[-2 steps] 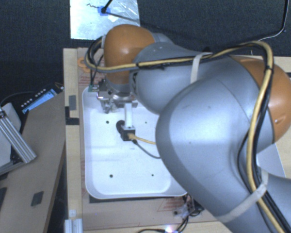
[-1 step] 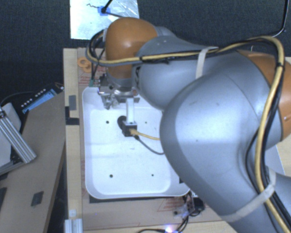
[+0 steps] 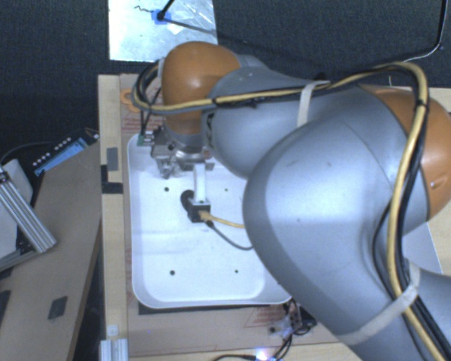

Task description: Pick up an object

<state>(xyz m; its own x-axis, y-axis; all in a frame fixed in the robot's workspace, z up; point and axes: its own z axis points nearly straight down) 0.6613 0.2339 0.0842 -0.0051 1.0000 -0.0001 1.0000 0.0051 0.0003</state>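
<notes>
Pale desk (image 3: 113, 239) against dark backdrop, grey arm (image 3: 323, 186) bent low over white bin (image 3: 158, 277).

Gripper (image 3: 171, 164) at 12 o'clock end of bin, close to far wall and just above floor. Cannot tell from this angle how far open, nor whether holding anything. Cannot place the object for pick-up: probably hidden under bulk of arm from 3 to 5 o'clock, along with second bin. Risks, as judged: closing on plain white floor and rising with nothing, no item being visible beneath gripper; scraping floor or knocking far wall if lowered, given closeness to both; sweeping hidden items with elbow, unobserved. Count: one arm, one gripper, one bin in sight, four small dark dots on its floor, one crinkled silver sheet (image 3: 161, 17) at 12 o'clock beyond desk.
</notes>
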